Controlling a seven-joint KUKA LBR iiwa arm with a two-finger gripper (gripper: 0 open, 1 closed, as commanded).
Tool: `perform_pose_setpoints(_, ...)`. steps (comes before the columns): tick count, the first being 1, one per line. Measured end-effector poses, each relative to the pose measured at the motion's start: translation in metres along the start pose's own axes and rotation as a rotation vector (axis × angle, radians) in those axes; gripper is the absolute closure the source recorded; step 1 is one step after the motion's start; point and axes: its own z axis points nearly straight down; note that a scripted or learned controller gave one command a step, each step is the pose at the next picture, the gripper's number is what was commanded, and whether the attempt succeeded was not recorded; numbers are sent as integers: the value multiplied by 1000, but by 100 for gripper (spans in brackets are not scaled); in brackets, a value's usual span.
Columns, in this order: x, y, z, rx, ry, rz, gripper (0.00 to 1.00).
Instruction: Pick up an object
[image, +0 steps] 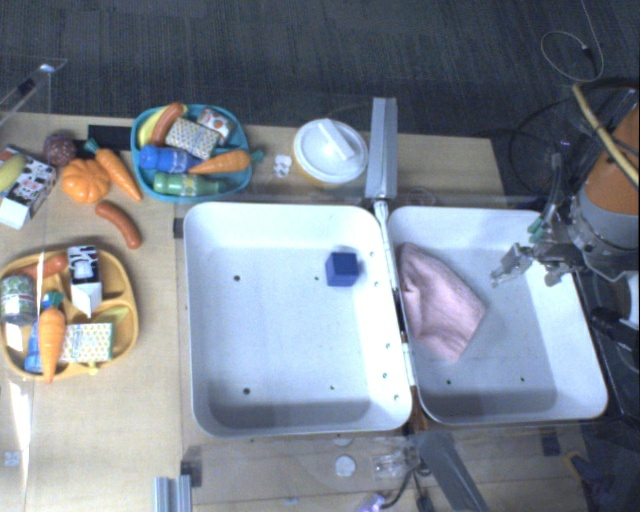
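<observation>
A small blue cube (342, 268) lies in the left bin (250, 390), near its upper right corner. A crumpled pink cloth (438, 300) rests in the right bin (520, 390), against its left wall. My gripper (529, 266) hangs over the upper right part of the right bin, to the right of the cloth and apart from it. Its fingers (506, 265) are open with nothing between them. The arm's orange band (612, 185) shows at the right edge.
A blue bowl (190, 150) of toy food and a white lidded container (330, 150) stand behind the left bin. A yellow tray (65, 315) with toy food sits at the far left, with a pumpkin (82, 180), a carrot and a sausage (120, 225) loose nearby.
</observation>
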Motion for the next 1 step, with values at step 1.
perform_pose_setpoints(1, 8, 13, 106, -13, -2, -39, 0)
